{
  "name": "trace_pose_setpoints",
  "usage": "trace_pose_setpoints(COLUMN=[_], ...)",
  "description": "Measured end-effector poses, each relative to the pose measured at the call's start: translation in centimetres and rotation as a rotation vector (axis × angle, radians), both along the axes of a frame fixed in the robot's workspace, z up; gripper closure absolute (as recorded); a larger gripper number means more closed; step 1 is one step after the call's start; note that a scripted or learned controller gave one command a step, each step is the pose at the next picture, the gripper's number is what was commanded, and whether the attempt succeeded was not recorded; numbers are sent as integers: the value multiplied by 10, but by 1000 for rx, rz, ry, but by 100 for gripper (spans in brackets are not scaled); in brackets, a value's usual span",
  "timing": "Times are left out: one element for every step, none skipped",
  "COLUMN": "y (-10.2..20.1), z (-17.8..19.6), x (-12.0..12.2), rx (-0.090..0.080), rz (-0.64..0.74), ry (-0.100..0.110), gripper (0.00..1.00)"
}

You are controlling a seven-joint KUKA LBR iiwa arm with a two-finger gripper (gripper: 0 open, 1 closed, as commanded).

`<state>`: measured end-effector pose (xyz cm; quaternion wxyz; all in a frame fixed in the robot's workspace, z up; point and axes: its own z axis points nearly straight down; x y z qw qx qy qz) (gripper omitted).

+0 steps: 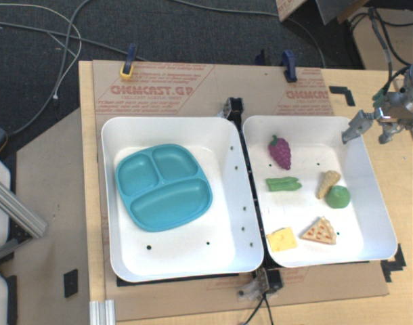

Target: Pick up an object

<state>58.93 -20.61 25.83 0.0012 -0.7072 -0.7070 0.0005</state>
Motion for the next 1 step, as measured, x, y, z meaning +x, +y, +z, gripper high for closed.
trace_pose_setpoints(y=[0], z=[1], x=[1], rx=[-1], rz=[1], ry=[-2], gripper=[0])
